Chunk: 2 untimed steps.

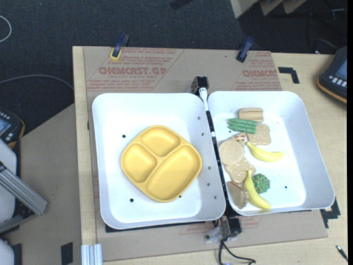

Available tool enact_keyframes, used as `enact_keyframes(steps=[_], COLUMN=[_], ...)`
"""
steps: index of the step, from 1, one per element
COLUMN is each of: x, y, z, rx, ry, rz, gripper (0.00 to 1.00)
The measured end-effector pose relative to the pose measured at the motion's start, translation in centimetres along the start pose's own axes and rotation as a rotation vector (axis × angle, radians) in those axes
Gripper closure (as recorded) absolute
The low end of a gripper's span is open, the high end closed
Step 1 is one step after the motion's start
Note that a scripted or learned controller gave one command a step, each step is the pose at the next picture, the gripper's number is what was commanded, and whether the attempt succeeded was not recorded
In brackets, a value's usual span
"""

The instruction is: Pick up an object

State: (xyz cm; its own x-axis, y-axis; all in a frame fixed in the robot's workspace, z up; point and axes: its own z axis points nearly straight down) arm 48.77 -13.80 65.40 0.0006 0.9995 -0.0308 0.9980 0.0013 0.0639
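Crowding right bin's point(309, 131) left edge: food point(245, 159)

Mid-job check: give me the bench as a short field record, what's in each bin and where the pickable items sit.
left bin: one yellow divided plate, three compartments, lying flat
right bin: toy food clustered along its left side
bananas: two, upper banana, lower banana
greens: green beans, broccoli beside the lower banana
bread roll: nearest the far wall
tan flat pieces: overlapping, kinds unclear

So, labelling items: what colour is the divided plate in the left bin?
Yellow divided plastic plate, camera view.
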Motion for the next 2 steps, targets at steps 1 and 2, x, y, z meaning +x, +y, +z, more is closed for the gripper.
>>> enact_keyframes(steps=[1, 2], x=[-0.1, -0.1], y=[0.1, 0.2], z=[-1.1, -2.2], rx=[-0.006, -0.011], ry=[-0.002, -0.005], rz=[0.000, 0.001], gripper=[1.00, 1.00])
